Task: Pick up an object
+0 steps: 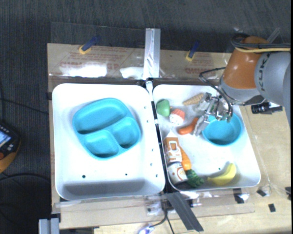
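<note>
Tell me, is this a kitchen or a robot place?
Probably a robot test bench, not a kitchen. A robot arm reaches over two white bins on a workbench. The food, like the banana, looks like toys, and a blue divided plate sits unused.

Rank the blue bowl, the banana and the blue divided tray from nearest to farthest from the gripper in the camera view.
1. Blue bowl: right bin, right beside the gripper.
2. Banana: right bin's lower corner, below the bowl.
3. Blue divided tray: across the divider, in the left bin.
</note>
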You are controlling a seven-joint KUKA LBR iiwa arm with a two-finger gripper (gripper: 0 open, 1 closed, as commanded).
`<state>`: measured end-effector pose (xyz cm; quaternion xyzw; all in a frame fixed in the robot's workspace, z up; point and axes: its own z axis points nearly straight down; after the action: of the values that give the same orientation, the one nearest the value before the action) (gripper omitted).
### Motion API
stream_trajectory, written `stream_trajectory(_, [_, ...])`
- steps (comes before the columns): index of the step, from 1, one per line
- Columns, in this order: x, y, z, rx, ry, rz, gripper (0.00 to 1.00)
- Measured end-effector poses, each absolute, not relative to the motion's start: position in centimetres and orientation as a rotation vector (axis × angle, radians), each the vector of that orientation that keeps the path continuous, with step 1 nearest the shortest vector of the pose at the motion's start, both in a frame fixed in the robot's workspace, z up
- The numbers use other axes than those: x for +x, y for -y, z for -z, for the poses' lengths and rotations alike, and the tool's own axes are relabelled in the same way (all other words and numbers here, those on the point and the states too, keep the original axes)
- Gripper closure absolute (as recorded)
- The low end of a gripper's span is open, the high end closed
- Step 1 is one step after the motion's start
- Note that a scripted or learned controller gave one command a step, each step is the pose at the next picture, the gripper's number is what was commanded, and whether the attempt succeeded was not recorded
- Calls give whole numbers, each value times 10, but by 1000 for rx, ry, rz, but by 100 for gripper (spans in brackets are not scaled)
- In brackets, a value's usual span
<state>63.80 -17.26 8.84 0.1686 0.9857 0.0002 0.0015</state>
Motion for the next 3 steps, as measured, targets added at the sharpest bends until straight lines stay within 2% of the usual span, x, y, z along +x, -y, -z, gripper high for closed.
stream_trajectory(1, [637, 116, -90, 409, -3101, 7, 0])
stream_trajectory(2, [571, 159, -90, 207, -3119, 1, 0])
stream_trajectory(3, [559, 108, -91, -15, -3122, 18, 0])
